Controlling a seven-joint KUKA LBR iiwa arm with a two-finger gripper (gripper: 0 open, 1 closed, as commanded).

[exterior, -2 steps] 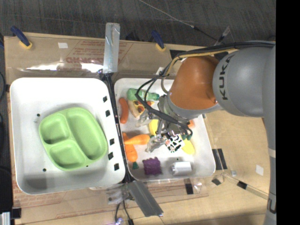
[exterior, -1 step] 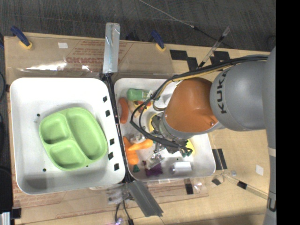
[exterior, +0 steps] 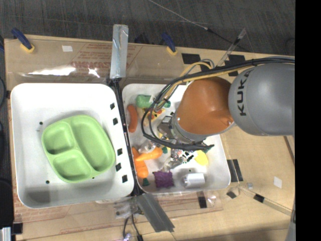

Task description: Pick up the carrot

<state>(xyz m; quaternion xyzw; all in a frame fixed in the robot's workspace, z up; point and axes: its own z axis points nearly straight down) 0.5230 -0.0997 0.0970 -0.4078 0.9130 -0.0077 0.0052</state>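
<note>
my end effector (exterior: 173, 149) state: can't tell | carrot (exterior: 148, 155) just left of it | risk: clutter crowds carrot, may snag wrong item

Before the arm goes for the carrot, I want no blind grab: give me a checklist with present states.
1. Carrot in sight in the right bin: ok.
2. Carrot free of neighbours: not ok, an orange piece touches it and a purple toy lies close.
3. Gripper over the carrot: cannot tell, the arm covers it.
4. Cables clear of toys: cannot tell.
5. Green tray out of the way: ok.
</note>
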